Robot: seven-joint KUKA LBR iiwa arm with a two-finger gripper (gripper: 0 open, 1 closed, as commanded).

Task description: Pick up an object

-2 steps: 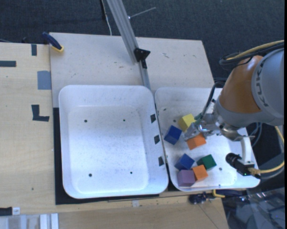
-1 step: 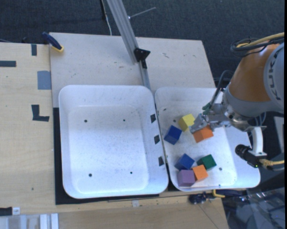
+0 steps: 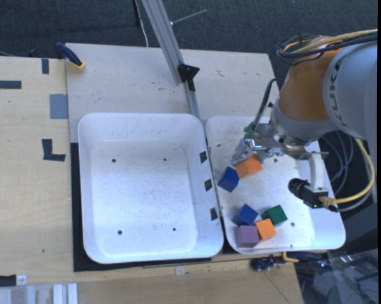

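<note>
My gripper [image 3: 252, 153] hangs over the upper middle of the right bin [image 3: 323, 233], below the arm's orange band. An orange block [image 3: 249, 166] sits directly at the gripper's tip, touching or nearly touching it; whether it is held cannot be made out. A blue cube [image 3: 228, 179] lies just to the lower left of the orange block, close to the bin's left wall.
Near the right bin's front lie another blue cube [image 3: 246, 215], a green cube [image 3: 276, 215], a small orange cube [image 3: 265, 228] and a purple cube [image 3: 246, 235], packed together. The left bin [image 3: 89, 138] stands alongside. A slanted metal bar [image 3: 168, 37] crosses the back.
</note>
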